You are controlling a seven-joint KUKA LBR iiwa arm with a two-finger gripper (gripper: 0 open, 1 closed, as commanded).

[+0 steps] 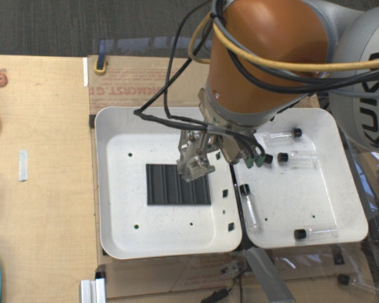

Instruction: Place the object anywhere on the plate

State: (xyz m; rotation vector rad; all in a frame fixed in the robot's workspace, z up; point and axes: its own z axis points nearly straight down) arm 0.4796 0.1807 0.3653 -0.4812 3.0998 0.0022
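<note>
Task's things, as we read them: clear tubes with black caps lying in the right bin (328,169). One tube (249,206) lies just inside that bin's left wall; others (284,133), (297,160), (316,233) are spread further right. We judge them light, rigid, slick, prone to roll and possibly breakable; best pinched across mid-body, gently. The dark ribbed plate (167,194) sits in the left bin (114,188). The gripper (196,163) hangs over the plate's upper right edge; finger state we cannot tell.
</note>
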